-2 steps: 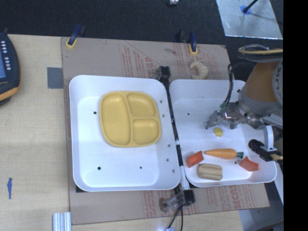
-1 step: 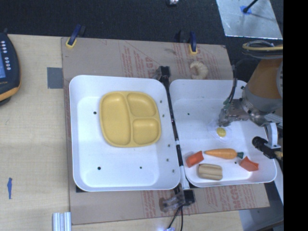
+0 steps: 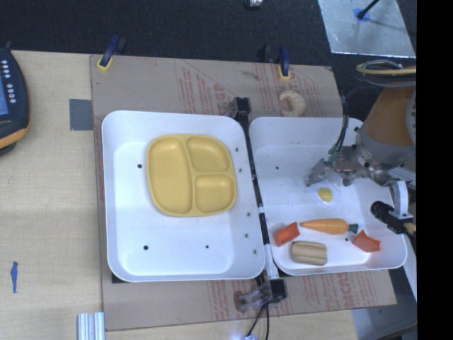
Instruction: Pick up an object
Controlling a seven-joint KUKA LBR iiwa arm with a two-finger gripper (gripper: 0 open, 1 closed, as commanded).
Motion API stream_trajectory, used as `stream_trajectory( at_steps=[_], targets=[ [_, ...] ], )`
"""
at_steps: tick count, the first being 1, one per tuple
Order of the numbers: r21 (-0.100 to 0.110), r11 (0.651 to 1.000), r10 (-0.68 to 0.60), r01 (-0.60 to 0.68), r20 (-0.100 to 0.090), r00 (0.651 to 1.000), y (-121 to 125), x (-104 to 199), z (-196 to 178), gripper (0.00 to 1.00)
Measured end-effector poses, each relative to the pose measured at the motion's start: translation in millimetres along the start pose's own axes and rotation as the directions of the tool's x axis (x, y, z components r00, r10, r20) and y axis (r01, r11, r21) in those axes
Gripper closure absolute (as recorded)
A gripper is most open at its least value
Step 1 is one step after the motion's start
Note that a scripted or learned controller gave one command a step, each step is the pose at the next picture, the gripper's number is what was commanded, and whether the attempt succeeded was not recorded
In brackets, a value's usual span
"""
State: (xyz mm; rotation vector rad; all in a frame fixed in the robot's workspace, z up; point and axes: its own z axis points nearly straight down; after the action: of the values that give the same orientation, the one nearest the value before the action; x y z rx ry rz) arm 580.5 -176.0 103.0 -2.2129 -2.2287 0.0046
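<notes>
My pincer (image 3: 327, 176) is hanging over the right bin (image 3: 283, 137), spread open with nothing in it, right above a little yellow piece (image 3: 325, 195). Carrot (image 3: 325, 226), bread roll (image 3: 308, 253) and two red chunks (image 3: 286, 234) sit nearer the front edge. Yellow divided plate (image 3: 191, 174) is in the left bin (image 3: 120, 190).
</notes>
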Motion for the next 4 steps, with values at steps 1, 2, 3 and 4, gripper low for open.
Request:
stream_trajectory(
  at_steps=[1, 2, 3, 4],
  targets=[
    [0.004, 1.000, 0.003, -0.003, -0.002, 1.000, -32, -6, -5, 0.00],
    [-0.002, 1.000, 0.001, -0.001, 0.000, 1.000, -2, 11, 11, 0.00],
    [-0.004, 1.000, 0.006, -0.006, 0.001, 1.000, -12, -38, -48, 0.00],
    [0.003, 1.000, -0.001, 0.001, -0.003, 1.000, 1, 7, -7, 0.00]
  ],
)
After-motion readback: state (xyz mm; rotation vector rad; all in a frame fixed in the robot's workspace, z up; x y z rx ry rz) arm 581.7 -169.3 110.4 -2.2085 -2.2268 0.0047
